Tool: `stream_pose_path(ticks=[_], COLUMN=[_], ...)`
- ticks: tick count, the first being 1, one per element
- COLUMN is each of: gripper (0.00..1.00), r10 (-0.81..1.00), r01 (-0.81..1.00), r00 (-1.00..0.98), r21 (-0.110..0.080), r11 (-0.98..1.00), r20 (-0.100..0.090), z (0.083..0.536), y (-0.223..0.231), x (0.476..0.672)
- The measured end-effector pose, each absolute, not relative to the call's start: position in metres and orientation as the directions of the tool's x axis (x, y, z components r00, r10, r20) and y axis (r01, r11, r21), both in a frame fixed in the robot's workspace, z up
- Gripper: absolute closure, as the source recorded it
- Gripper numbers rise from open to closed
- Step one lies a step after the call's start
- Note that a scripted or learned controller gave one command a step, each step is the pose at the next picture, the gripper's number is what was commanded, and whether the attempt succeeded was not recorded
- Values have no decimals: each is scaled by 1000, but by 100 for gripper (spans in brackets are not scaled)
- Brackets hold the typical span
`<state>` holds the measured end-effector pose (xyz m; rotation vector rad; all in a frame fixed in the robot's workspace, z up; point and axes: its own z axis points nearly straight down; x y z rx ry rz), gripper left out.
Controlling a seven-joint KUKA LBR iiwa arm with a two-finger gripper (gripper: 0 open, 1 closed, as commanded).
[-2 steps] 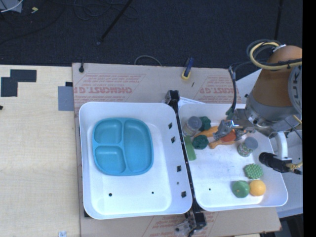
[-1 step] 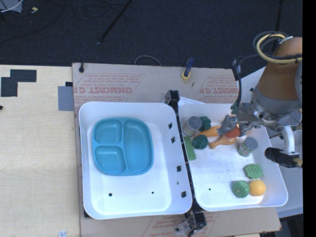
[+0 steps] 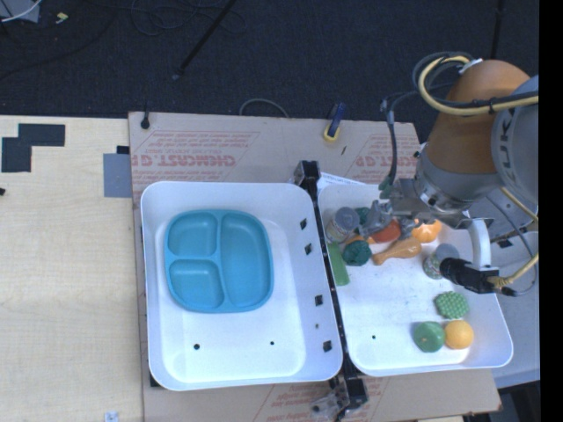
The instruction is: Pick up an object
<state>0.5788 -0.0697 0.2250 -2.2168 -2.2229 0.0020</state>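
Two shallow white bins are shown side by side on a cardboard sheet (image 3: 264,148) bearing red mirrored print, not legible with certainty. The left bin (image 3: 176,350) carries a blue three-compartment plate (image 3: 218,262), lying toward its far left. The right bin (image 3: 396,323) holds small objects: a dark green ball (image 3: 356,252), an orange carrot-like piece (image 3: 400,250) and a grey cup-like item (image 3: 341,222) clustered near its far left corner; a green textured ball (image 3: 451,304), a green piece (image 3: 428,336) and a yellow-orange ball (image 3: 458,334) near its right near corner. The gripper (image 3: 383,218) is seen over the far cluster; its jaw opening cannot be told, and nothing is visibly held.
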Motion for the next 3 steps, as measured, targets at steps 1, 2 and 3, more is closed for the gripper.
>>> stream_pose_path(ticks=[1, 2, 3], gripper=[100, 100, 100], r10=[1000, 1000, 1000], r01=[1000, 1000, 1000], r00=[-3, -5, -2], r21=[-5, -2, -6], r11=[3, 5, 2], r20=[2, 1, -1], z=[218, 236, 222], y=[-21, 32, 30], x=[571, 577, 584])
